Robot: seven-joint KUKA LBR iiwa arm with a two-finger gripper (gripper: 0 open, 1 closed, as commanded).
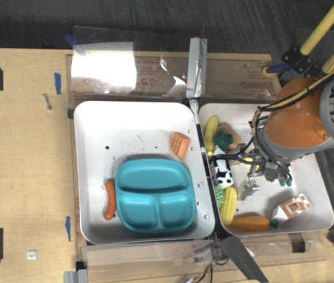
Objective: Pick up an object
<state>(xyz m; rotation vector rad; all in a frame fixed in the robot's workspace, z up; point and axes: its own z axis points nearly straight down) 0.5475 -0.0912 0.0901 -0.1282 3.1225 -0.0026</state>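
Status: I am reading the pick as not yet done. The arm (300, 119) is reaching in from the right and hanging over the right bin (323, 208), with the gripper (265, 171) low over the bin's middle. I cannot tell whether the fingers are spread or pressed together; wrist hardware and cables are hiding them, and I am seeing nothing pinched between them. Every object appears to be lying in a bin. Left to do, as I judge it: settle on one object, close on it, lift it clear.

Candidates nearest the gripper: the cow (223, 173), just left of it, and the corn (229, 202), nearer and left.

Count, right bin, six objects:
- 1 banana (211, 130), far left corner
- 1 dark green piece (223, 139), touching the banana's right side; kind unclear
- 1 black-and-white cow, by the left wall
- 1 corn cob, near the left wall
- 1 carrot (251, 222), along the near wall
- 1 small orange-and-white carton (292, 207), near right

Count, left bin (90, 119), three objects:
- 1 teal divided tray (154, 194), near centre
- 1 orange wedge (180, 144), far right, apart from the tray
- 1 orange sausage (110, 200), just left of the tray

Bins: 2, side by side on the surface.
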